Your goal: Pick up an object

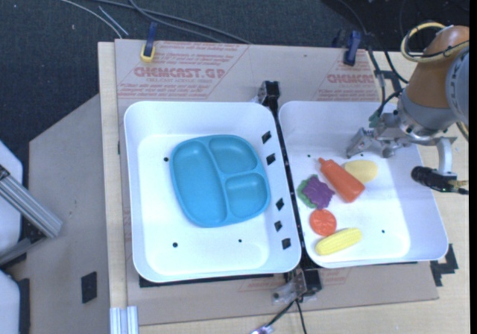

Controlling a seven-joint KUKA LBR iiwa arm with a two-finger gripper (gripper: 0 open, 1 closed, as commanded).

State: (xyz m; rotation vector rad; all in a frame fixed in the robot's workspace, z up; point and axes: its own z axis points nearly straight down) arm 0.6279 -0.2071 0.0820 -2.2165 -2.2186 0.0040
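The gripper (370, 144) is hanging over the far part of the right bin (417, 232), its fingers (356, 146) standing apart and holding nothing. The nearest objects are lying just toward the camera from it: a pale yellow piece (362, 170), and touching that an orange carrot-like piece (341, 180) whose long axis is running diagonally. Beyond these are lying a purple piece (316, 192), a red piece (323, 221) and a yellow corn cob (339, 240). The left bin (149, 250) is bearing a blue tray (219, 179).
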